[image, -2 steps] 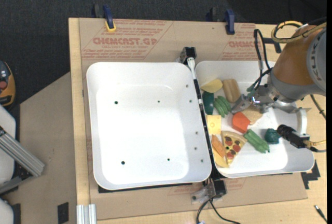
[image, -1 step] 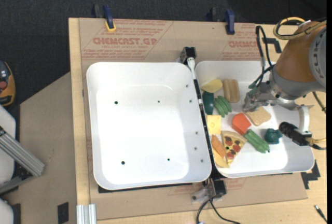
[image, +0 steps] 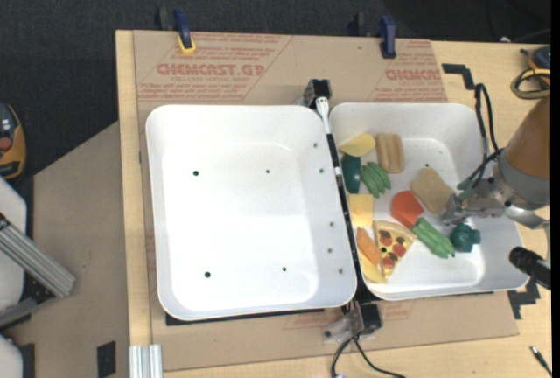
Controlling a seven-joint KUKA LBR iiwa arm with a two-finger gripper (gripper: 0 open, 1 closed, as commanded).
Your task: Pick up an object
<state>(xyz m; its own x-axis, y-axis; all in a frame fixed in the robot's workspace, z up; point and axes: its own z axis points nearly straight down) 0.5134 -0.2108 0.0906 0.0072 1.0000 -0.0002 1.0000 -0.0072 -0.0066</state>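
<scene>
Along the near rim of the right bin [image: 437, 287] lie a pizza slice [image: 394, 242] and a carrot [image: 367, 248], touching. Just beyond, a green pepper [image: 434, 238] and a red piece [image: 407, 209] sit beside the gripper [image: 458, 212], which hangs low over the bin's right side, seemingly lined up for a grab; whether its jaws are open or closed cannot be told. Farther back rest a tan bread slice [image: 431, 189], a bread roll [image: 389, 152] and a yellow piece [image: 357, 144]. The left bin [image: 175, 127] stands alongside, probably as the drop-off.
</scene>
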